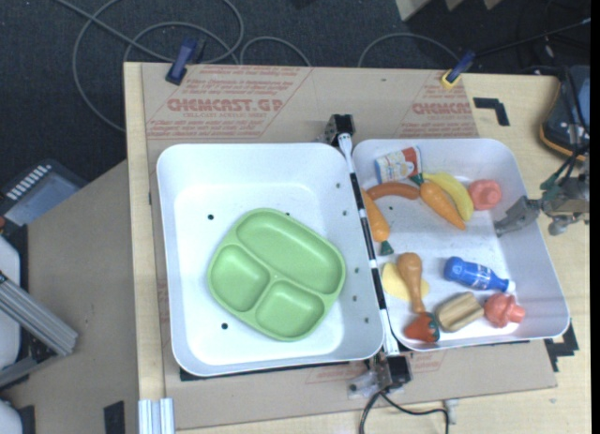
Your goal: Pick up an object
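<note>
Pink toy (485, 193) near fingers (518, 216)

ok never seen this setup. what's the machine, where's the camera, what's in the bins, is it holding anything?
There is one camera, fixed above the bench and looking down at a slant. The machine is a robot arm that reaches in from the right; its gripper sits at the right edge of the right bin, and nothing can be seen held in it. Two shallow white bins sit side by side. The left bin holds a green divided plate. The right one holds toy food: a banana, a carrot, a drumstick, a blue bottle, a small carton, a bread roll and a few more pieces. The job is to pick one up; all of them lie in the bin.
</note>
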You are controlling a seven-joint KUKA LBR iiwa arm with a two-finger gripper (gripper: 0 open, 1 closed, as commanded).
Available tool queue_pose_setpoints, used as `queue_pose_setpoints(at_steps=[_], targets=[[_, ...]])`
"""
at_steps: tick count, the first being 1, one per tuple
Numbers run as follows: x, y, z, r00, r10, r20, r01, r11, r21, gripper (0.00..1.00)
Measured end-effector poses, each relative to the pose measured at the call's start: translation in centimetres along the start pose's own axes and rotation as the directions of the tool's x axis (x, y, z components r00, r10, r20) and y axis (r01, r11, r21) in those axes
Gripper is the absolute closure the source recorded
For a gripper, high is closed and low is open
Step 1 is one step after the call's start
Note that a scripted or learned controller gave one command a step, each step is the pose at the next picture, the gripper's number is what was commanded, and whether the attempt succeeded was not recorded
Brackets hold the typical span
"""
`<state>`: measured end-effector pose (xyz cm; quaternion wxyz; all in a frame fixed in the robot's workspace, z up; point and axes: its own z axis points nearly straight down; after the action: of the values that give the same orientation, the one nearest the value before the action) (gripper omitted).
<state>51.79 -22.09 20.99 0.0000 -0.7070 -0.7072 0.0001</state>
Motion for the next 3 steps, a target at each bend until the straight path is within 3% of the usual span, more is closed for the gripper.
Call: queue_pose_setpoints(at_steps=[1, 2, 3], targets=[[-0.1, 8.5, 5.7, 1.0, -0.001, 0.001, 0.001, 1.0, -0.002, 0.0], [4.8, 2.4, 12.6, 1.0, 0.0, -0.001, 0.0, 1.0, 0.001, 0.0], [7.6, 12.7, 12.5, 1.0, -0.002, 0.0, 0.002, 1.0, -0.002, 0.0]])
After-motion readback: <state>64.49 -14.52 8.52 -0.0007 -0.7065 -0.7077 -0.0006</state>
